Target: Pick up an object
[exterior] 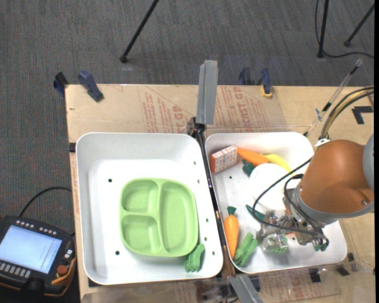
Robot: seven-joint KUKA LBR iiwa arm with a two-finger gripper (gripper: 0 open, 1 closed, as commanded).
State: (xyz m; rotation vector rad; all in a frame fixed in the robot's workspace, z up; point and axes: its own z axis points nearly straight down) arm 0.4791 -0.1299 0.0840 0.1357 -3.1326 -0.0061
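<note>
My gripper [279,233] is low in the right bin [303,141], near its front edge, under the arm's orange band [335,178]. Just to its left lie a carrot [231,230] and a green vegetable [245,249]. A small pale greenish item [275,245] sits directly beneath the gripper; whether the gripper touches it is unclear. Further back in the bin are a red and white box [223,158], a second carrot [252,156], a yellow banana [277,161] and a white round dish [266,178], partly hidden by the arm.
The left bin [95,169] holds a green divided plate [159,217] and a green vegetable [194,258] at its front right corner. A grey post [207,100] stands behind the wall between the bins. Cables loop over the arm.
</note>
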